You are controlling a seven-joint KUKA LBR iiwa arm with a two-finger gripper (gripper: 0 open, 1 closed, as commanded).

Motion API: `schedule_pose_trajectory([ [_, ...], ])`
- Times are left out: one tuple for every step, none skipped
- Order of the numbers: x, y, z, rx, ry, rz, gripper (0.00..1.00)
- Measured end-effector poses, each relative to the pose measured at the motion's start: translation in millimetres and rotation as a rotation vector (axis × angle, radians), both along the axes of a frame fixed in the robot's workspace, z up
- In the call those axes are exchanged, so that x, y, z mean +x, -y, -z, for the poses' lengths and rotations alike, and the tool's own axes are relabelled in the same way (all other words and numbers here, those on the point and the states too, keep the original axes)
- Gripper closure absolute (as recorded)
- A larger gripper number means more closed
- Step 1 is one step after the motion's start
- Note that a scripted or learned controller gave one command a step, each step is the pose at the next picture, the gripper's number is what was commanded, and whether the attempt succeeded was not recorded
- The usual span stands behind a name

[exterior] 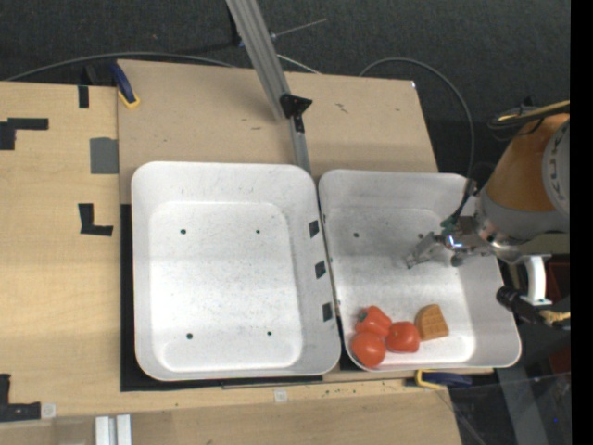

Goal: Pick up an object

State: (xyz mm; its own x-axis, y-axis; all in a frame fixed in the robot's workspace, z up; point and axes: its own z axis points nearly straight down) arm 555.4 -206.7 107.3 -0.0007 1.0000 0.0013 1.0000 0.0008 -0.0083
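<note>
- Pale wooden bench point(213, 109) under a slanted overhead camera, dark floor beyond its far edge; two shallow white bins sit side by side on it, their inner rims touching
- left bin point(148, 276): only its speckled white floor and a few small dark dots can be made out
- right bin point(389, 202): a cluster of small things lies along its near edge, close to the front wall
- red toy pieces point(382, 335): rounded lumps pressed together, forming a short row whose long axis runs roughly left to right, tilting slightly toward the near left corner; how many pieces there are cannot be told
- tan block point(431, 323): small and squarish, just right of the red pieces and touching or nearly touching them; no clear long axis
- gripper point(428, 251): low over the right bin's middle, reaching in from the right, well apart from the cluster; nothing visible between its fingers; released or clenched cannot be told at this size
- grey arm with orange band point(528, 179) beyond the right bin's right rim
</note>
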Motion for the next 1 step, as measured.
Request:
schedule_pose_trajectory([
  [1.9,-0.2,-13.9,-0.001,0.006,-0.001,1.00],
])
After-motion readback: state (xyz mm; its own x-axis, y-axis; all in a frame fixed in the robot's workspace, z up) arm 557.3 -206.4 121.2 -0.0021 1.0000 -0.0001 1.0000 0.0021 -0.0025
